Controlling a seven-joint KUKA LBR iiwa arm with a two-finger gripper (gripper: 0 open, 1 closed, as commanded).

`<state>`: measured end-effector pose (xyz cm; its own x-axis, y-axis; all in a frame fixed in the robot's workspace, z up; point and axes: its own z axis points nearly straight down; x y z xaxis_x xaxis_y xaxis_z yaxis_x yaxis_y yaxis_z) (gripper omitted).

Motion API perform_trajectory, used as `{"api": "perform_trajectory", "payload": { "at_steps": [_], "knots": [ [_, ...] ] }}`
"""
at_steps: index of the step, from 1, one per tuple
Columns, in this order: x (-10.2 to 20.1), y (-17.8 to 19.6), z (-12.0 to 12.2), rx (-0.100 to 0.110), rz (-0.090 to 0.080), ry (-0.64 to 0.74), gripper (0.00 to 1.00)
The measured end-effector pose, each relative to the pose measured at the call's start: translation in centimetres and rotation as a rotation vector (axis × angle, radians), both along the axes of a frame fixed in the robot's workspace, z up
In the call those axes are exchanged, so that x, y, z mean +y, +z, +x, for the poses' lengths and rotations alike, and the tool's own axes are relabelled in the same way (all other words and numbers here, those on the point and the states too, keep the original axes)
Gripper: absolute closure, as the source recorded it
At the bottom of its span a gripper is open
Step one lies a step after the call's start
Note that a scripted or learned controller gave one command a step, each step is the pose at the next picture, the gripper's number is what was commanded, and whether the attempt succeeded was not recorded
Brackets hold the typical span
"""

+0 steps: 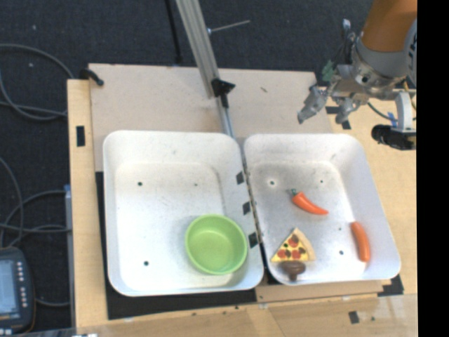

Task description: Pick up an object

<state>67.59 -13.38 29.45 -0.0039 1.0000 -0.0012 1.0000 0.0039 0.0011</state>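
The two-finger gripper (324, 108) hangs in the upper right of the frame, above the bare bench just beyond the far rim of the right-hand shallow white bin (365, 161). Its two fingers stand visibly apart, and nothing lies between them, so it carries no load.

The candidates for picking all lie below it in the frame, inside that right bin. Nearest is the small orange chilli pepper with a green stalk (307, 201), in the bin's middle; its long axis runs on a slant from upper left to lower right. Further down, near the bin's right wall, lies the orange sausage-shaped toy (360, 241), its length running nearly up and down the frame. At the bin's lower left corner sits the yellow pizza-slice toy with red spots (294, 248).

The lime-green plastic bowl (216, 243) rests in the left-hand white bin (123, 161), well apart from the gripper. By my judgement the pepper is the shortest reach: downward and slightly left in the frame.
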Motion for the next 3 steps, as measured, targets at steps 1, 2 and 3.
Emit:
{"api": "perform_trajectory", "payload": {
  "at_steps": [1,2,3],
  "knots": [
    [0.0,0.0,0.0,0.001,-0.001,0.000,0.00],
    [-0.2,-5.7,0.9,0.005,-0.002,0.001,0.00],
    [-0.6,-10.0,1.1,0.004,-0.002,-0.004,0.00]
  ]
}}
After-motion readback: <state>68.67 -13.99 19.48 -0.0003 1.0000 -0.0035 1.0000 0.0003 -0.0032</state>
